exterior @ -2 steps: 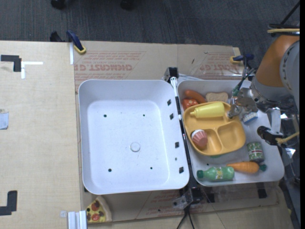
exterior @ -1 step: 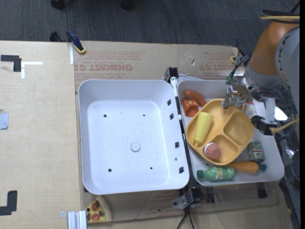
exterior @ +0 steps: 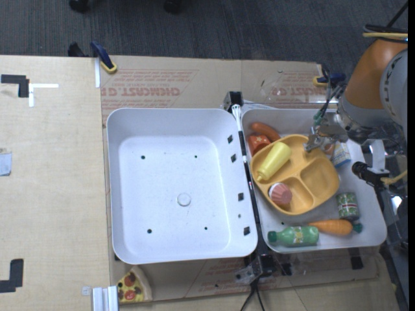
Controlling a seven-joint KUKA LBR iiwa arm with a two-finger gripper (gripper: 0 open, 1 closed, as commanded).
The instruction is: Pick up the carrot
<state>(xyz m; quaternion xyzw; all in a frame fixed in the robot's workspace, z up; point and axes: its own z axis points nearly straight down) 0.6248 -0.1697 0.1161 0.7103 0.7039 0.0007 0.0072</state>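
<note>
The carrot (exterior: 334,226) is orange with a green end and lies flat along the near edge of the right bin (exterior: 371,238), between a green bottle (exterior: 295,236) and the bin's right corner. My gripper (exterior: 316,140) hangs over the far right part of that bin, above the far rim of a yellow divided plate (exterior: 321,177). It is well away from the carrot, which lies toward the front of the bin.
On the plate lie a yellow bottle (exterior: 272,160) and a pink cupcake (exterior: 280,193). Red items (exterior: 261,135) sit at the bin's far left. A small can (exterior: 348,206) stands just behind the carrot. The left bin (exterior: 120,173) adjoins on the left.
</note>
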